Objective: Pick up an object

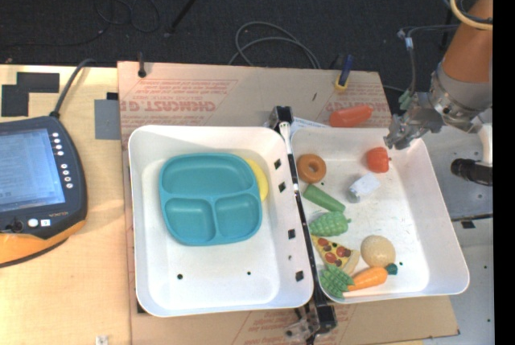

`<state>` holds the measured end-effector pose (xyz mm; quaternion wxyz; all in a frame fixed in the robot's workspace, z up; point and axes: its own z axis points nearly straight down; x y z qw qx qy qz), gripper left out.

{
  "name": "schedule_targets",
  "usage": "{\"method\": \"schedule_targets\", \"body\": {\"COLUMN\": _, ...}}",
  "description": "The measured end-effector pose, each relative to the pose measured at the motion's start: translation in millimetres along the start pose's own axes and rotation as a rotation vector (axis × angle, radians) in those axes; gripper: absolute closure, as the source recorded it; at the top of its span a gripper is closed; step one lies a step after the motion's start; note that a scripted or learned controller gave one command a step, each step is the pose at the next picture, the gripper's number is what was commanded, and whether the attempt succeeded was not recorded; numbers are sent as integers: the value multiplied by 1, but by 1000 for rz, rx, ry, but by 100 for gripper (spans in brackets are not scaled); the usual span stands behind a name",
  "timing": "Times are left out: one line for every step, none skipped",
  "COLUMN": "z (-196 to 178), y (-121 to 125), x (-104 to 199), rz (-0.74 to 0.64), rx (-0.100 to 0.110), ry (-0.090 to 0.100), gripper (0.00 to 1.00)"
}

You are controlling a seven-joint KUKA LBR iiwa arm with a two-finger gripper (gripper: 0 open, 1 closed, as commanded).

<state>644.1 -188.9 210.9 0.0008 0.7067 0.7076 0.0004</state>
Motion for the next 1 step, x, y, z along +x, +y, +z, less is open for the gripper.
{"method": "schedule_targets", "body": {"z": 60, "y": -1, "x": -6, "rz": 1, "rx": 6, "ry": 1, "gripper": 100}}
